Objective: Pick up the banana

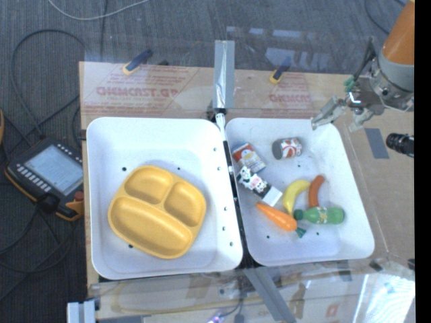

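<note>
The yellow banana [294, 194] lies curved in the right bin [350, 180], between a carrot [277, 217] and a red-orange sausage [316, 190]. My gripper [343, 112] hangs over the bin's upper right corner, well above and to the right of the banana. Its two fingers are spread apart with nothing between them.
In the right bin also lie a green bottle [322, 214], a small can [287, 148], a red-white carton [248, 157] and a black-white carton [258, 184]. The left bin [108, 140] holds a yellow divided plate [157, 210]. A pendant [47, 172] sits at far left.
</note>
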`<state>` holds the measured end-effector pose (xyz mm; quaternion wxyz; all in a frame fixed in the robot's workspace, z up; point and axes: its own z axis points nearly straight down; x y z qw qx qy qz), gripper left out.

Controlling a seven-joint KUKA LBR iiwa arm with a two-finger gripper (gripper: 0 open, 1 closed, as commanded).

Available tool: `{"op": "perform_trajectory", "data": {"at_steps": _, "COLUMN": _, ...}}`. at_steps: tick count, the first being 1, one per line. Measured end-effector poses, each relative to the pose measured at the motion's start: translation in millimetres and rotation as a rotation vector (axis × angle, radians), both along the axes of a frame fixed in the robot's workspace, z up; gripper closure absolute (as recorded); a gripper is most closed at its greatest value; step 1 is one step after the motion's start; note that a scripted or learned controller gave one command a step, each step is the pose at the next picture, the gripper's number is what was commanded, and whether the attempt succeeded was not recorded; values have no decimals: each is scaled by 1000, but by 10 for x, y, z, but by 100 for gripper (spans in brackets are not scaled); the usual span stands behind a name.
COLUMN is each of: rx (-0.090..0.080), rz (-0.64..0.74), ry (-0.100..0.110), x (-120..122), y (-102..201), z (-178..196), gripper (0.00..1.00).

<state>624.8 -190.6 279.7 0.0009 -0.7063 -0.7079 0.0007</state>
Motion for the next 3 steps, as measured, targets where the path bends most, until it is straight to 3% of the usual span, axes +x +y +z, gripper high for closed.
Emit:
{"op": "perform_trajectory", "data": {"at_steps": 1, "rx": -1, "rz": -108, "ry": 0, "x": -464, "y": 179, "z": -1802, "gripper": 0}}
{"op": "perform_trajectory", "data": {"at_steps": 2, "rx": -9, "rz": -13, "ry": -13, "x": -514, "y": 446, "z": -1898, "gripper": 0}}
{"op": "perform_trajectory", "data": {"at_steps": 3, "rx": -5, "rz": -11, "ry": -19, "x": -488, "y": 469, "z": -1775, "gripper": 100}}
